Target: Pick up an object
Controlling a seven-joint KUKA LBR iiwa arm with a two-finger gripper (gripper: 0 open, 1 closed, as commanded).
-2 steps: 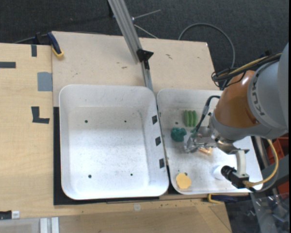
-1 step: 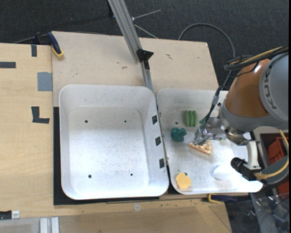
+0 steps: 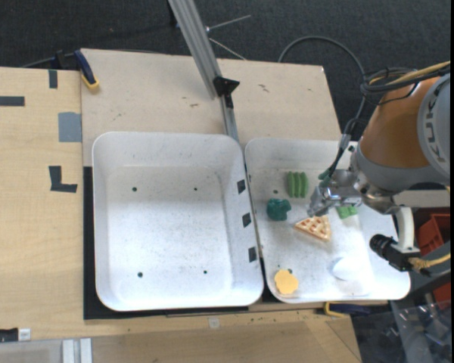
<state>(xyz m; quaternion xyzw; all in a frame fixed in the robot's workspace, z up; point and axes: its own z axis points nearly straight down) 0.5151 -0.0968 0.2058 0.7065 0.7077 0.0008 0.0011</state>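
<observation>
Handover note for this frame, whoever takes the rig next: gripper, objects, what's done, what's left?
Gripper: low in the right bin, just above the pizza-slice toy; finger state unreadable, nothing seen held.
Objects, all in the right bin: green ridged piece, dark green lump, small green block beside the gripper, yellow round piece, white object.
Done: approach only.
Left: grasp and lift one object.

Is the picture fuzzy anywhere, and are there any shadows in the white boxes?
In the camera view, the toys are a bit soft: the pizza slice and green toy show little detail. The white lump nearly melts into the bright right bin. Light is even; faint shadow lies under the claw and along the left bin walls.
</observation>
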